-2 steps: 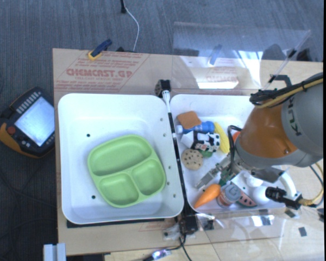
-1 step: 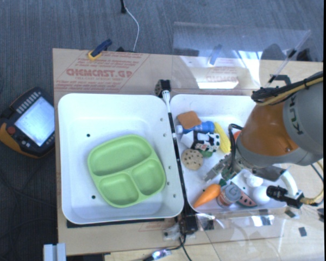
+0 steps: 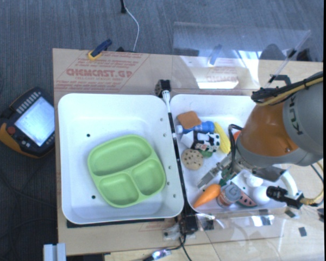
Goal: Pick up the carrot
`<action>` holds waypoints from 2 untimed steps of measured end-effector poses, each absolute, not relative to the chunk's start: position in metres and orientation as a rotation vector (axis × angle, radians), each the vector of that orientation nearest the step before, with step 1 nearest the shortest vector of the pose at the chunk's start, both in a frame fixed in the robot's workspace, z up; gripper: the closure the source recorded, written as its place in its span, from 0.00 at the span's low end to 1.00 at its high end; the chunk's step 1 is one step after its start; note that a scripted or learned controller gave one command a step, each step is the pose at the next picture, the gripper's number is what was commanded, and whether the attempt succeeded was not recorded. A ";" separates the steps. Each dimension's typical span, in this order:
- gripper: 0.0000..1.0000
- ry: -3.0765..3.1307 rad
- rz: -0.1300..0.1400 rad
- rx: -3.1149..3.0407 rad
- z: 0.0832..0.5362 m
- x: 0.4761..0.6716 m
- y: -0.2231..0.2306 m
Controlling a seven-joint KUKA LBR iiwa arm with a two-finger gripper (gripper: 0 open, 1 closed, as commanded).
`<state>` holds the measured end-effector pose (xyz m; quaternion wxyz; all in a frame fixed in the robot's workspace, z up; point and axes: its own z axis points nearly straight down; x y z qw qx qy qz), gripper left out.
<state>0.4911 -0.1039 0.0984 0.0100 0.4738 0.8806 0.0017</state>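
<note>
Camera view: carrot (image 3: 205, 194) just below-left of the spread hand (image 3: 216, 174), apart from its fingers.

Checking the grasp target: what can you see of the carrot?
The carrot is small, orange and smooth, probably a plastic toy. It lies on its side in the right bin, near the front wall, with its tapered tip toward the bins' divider and its thick end toward a can-like item that it seems to touch. The gripper is just above it. Nothing grips it.
</note>
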 end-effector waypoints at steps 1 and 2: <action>1.00 2.750 0.003 1.485 0.105 0.491 -0.104; 1.00 2.515 -0.005 1.889 0.182 0.484 -0.076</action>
